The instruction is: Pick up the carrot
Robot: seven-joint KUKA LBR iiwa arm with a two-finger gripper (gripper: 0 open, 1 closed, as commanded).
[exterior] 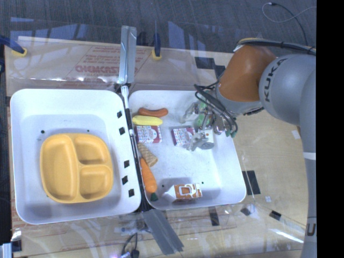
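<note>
We find the carrot (148,176) in the right bin (228,168), lying along its left wall near the front, orange body pointing back and green end toward the front corner. Just behind it sits a tan wafer (148,156), then a small packet (149,135), a banana (147,121) and a sausage (153,112). A carton (187,191) lies near the carrot's green end, apart from it. The left bin (21,144) bears a yellow tray (76,167).

The claw (203,128) hangs over the back right part of the right bin, beside a second packet (183,136), well apart from the carrot. We cannot tell how far open it stands, and we see nothing between its tips.

In our judgement the step in hand is the approach. The claw should cross to the left wall, turn so its tips close across the carrot's width, and come down at mid-body, clear of the wafer. The wall leaves little room on that side, so a slip is a risk
</note>
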